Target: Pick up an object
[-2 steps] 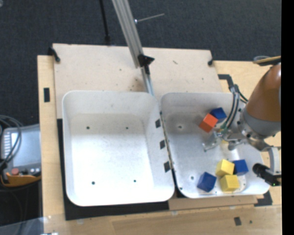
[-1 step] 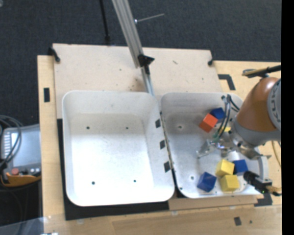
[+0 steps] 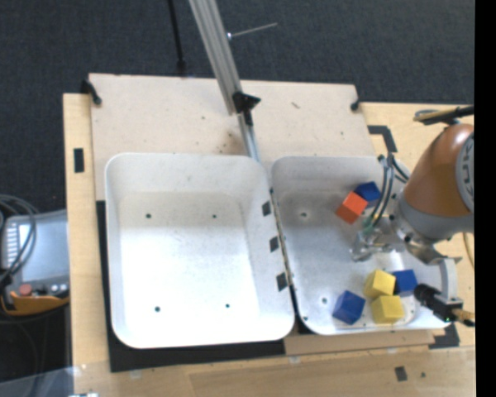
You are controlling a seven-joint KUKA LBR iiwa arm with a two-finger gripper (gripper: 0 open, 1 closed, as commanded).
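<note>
Blocks crowd the right bin (image 3: pixel 314 246): an orange cube (image 3: pixel 351 208) touching a blue one (image 3: pixel 367 193) toward the surface's far edge, two yellow cubes (image 3: pixel 380 284) (image 3: pixel 388 309) and two more blue (image 3: pixel 348 306) (image 3: pixel 404 280) near its front right corner. Between both groups hang the jaws (image 3: pixel 369 245); whether they stand apart or closed, I cannot tell.

fixed overhead camera, slanted down on two bins (image 3: pixel 116 246)

arm (image 3: pixel 443 180): cut off at right edge | end effector (image 3: pixel 370 245): blurred | blue cube (image 3: pixel 403 281): partly behind yellow cube (image 3: pixel 380 284)
</note>
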